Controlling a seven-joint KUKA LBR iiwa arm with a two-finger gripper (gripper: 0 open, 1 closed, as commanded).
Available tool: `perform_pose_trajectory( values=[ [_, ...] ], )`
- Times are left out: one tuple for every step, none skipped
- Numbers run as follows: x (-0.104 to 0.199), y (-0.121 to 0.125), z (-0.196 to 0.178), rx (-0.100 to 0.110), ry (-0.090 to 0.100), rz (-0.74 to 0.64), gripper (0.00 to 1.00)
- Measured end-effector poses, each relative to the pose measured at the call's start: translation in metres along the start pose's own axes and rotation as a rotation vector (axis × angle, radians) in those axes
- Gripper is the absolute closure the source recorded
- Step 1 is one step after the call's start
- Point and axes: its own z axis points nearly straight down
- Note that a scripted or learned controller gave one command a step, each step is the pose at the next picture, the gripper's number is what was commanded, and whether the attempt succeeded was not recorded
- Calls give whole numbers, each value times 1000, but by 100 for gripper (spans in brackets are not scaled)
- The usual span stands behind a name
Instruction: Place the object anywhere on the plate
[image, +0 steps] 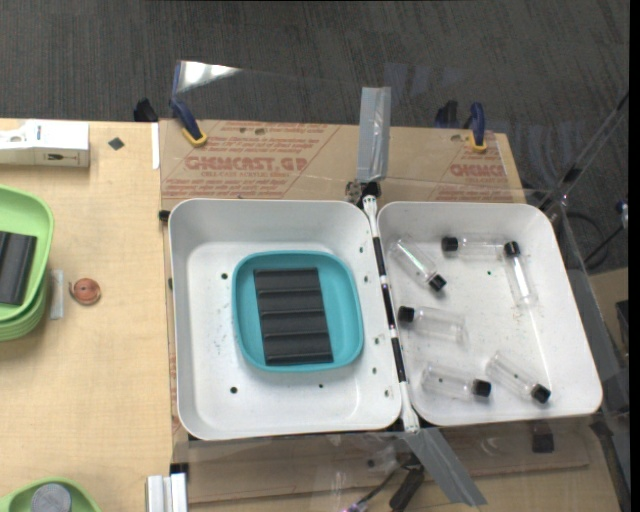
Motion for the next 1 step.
perform_pose_trajectory(
  values=[
    [0, 0, 0, 0, 0, 0, 0]
  ],
)
